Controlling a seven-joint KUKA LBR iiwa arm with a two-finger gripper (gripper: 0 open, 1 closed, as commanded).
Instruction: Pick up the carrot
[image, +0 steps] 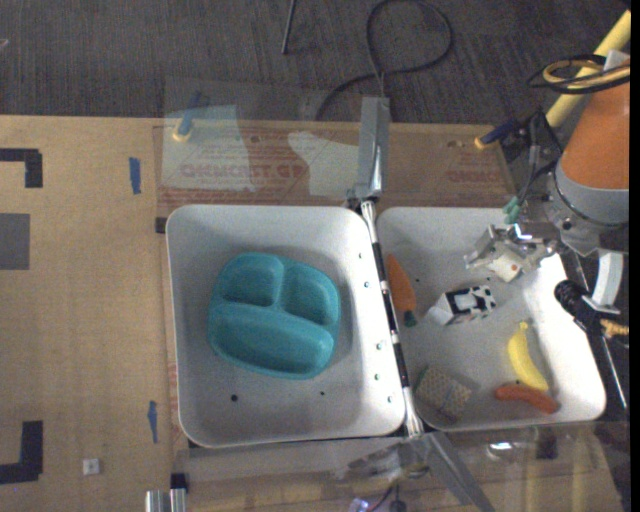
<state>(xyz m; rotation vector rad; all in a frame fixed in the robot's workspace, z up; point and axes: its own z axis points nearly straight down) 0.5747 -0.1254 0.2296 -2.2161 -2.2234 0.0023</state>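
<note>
The carrot (401, 283) lies against the right bin's (440, 228) left wall, well apart from the gripper (507, 255); its grip state is unclear.

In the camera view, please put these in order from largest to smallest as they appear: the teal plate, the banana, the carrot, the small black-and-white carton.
1. Teal divided plate, by far the largest.
2. Banana and carrot: they look alike in length, so I will not rank them.
3. Black-and-white carton, the smallest.
</note>
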